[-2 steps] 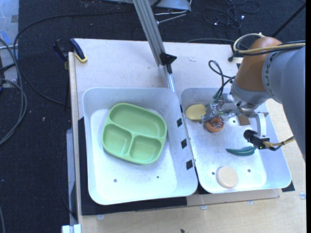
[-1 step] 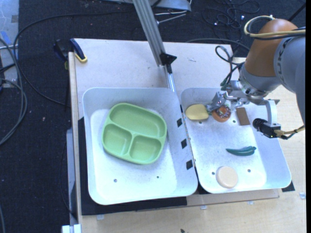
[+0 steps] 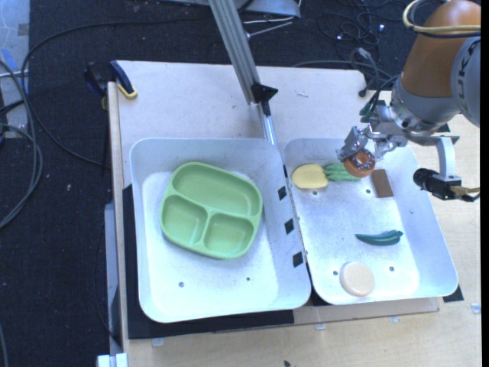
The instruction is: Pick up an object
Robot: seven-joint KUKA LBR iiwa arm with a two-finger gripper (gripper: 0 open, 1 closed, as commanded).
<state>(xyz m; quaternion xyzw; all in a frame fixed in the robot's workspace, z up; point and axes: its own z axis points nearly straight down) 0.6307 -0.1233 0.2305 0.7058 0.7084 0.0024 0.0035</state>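
Camera view looks down at a slant on two white bins. At the far edge of the right bin (image 3: 428,235), the gripper (image 3: 359,153) hangs low over a small round orange-brown toy (image 3: 359,164), which sits right at its tip; whether the toy is between the fingers cannot be told. Just left of the gripper lie a green leafy piece (image 3: 338,173) and a yellow lemon-shaped toy (image 3: 309,177). Just right of it sits a brown block (image 3: 381,183). Nearer the camera lie a teal pepper (image 3: 380,237) and a cream disc (image 3: 357,278). Well left, the other bin holds a green divided tray (image 3: 212,209). The round toy looks light, stiff and smooth, likely slippery; gripping across its widest middle seems safest.
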